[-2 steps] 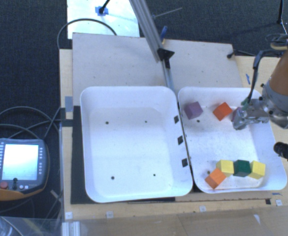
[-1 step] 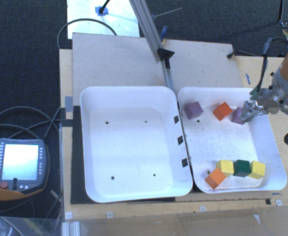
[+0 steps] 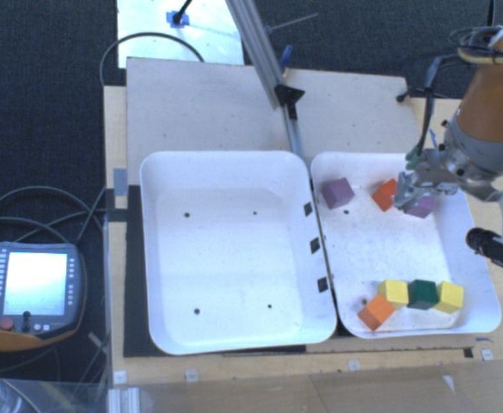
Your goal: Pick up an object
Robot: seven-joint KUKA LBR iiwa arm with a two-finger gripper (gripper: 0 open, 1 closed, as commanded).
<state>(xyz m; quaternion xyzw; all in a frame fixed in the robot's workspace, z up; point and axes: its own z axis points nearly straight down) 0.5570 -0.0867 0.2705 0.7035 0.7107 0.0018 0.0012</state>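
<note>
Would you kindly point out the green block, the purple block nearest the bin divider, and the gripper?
green block (image 3: 422,293), camera view, on its top face.
purple block (image 3: 337,192), camera view, on its top face.
gripper (image 3: 414,192), camera view, at its fingertips, over the right bin.
</note>
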